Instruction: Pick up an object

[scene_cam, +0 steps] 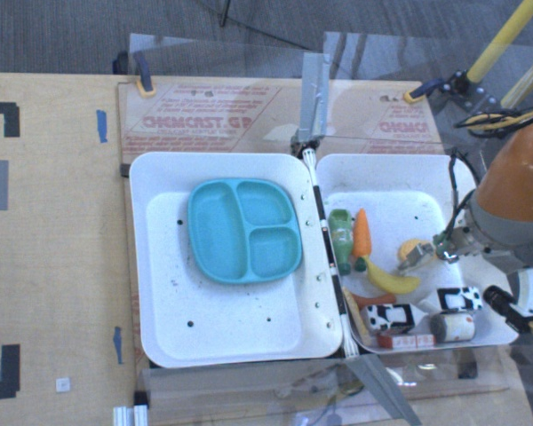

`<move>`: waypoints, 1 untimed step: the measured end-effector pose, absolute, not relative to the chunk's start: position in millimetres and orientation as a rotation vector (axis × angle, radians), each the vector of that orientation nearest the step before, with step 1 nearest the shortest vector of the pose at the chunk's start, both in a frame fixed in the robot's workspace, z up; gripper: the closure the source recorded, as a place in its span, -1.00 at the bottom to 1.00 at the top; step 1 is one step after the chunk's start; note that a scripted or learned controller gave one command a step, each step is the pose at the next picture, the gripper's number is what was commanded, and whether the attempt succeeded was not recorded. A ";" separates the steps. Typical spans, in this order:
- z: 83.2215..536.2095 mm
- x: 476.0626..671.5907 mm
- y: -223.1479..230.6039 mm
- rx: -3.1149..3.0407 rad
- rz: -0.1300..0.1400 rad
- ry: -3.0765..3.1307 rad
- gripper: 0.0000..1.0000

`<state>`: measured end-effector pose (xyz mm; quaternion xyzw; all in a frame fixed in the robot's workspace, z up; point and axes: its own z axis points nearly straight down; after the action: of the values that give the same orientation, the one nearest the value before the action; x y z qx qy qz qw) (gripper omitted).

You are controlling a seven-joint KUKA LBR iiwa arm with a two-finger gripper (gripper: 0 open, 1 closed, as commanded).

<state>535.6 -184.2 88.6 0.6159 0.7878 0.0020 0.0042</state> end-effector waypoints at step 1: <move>99.3 537.0 -186.0 1.927 0.005 2.461 1.00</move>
<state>537.0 -186.0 99.3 0.6164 0.7874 0.0015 0.0081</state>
